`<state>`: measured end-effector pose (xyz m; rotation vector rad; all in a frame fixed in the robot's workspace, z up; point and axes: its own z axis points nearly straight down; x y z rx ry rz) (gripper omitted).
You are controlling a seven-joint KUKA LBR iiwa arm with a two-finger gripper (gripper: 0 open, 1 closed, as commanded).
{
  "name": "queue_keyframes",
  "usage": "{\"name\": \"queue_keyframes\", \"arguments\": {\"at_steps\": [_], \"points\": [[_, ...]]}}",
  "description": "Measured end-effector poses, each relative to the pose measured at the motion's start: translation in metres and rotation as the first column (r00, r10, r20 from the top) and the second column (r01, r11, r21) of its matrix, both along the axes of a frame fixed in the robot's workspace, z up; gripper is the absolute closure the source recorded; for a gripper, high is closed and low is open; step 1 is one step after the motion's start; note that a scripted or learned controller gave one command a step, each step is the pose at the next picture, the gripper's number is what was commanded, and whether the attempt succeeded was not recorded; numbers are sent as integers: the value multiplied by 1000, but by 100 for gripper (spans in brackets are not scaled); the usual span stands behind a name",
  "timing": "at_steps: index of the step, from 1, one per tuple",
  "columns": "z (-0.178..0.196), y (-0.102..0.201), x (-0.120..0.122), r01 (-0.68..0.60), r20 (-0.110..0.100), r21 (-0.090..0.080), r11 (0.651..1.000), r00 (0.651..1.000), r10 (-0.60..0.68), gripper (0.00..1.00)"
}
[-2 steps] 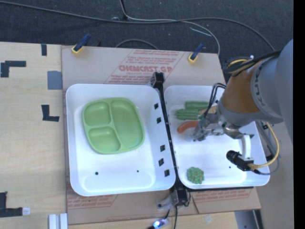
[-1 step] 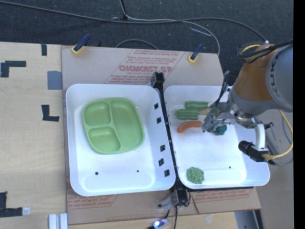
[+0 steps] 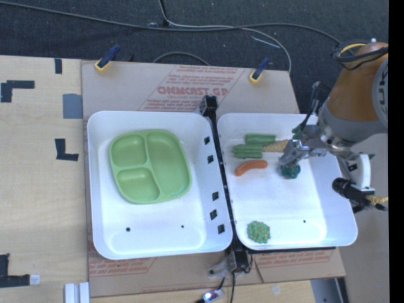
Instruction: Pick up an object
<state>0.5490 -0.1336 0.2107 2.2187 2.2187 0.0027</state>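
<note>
The right bin (image 3: pixel 312 216) holds several toy foods. Two green bean-like pieces (image 3: pixel 252 145) lie near its far side, with a tan cone-shaped piece (image 3: pixel 274 146) beside them. An orange sausage-shaped piece (image 3: pixel 251 166) lies just in front of them. A dark green piece (image 3: pixel 290 171) rests right under my gripper (image 3: pixel 291 158), which hangs low over the bin's far right part. A green broccoli-like lump (image 3: pixel 258 231) sits near the bin's front edge. The arm's wrist hides how the gripper meets the dark green piece.
The left bin (image 3: pixel 110 232) holds a light green divided plate (image 3: pixel 150 166). A black divider with clips (image 3: pixel 218 188) runs between the bins. Cables (image 3: pixel 189 24) lie behind the bench. The arm's orange body (image 3: pixel 360 93) stands over the right bin's far right corner.
</note>
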Motion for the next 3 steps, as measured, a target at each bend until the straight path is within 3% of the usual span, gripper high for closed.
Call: {"name": "queue_keyframes", "arguments": {"at_steps": [1, 3], "points": [[49, 7, 7, -3, 0, 0, 1000, 1000, 3, 100], [21, 121, 22, -6, -7, 3, 1000, 1000, 6, 100]]}}
